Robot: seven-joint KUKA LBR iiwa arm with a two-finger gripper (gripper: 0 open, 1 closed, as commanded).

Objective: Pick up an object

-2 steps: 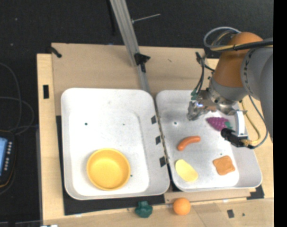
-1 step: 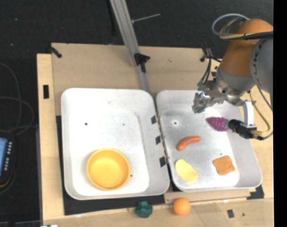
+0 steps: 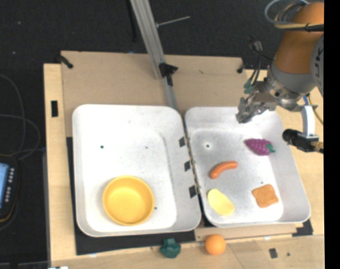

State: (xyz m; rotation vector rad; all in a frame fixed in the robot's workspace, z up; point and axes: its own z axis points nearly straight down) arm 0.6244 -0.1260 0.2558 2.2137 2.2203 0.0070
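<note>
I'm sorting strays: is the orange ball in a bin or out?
Out. The orange ball lies on the bench below the right bin's front rim, beside a small green object.

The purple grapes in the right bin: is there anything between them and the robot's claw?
Nothing visible. The gripper hangs over the bin's far edge, and only bare white bin floor lies between it and the purple grapes. The sausage sits nearer the camera, off that line.

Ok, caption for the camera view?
Hand hovers over right bin's far edge; purple grapes, sausage lie below.
</note>
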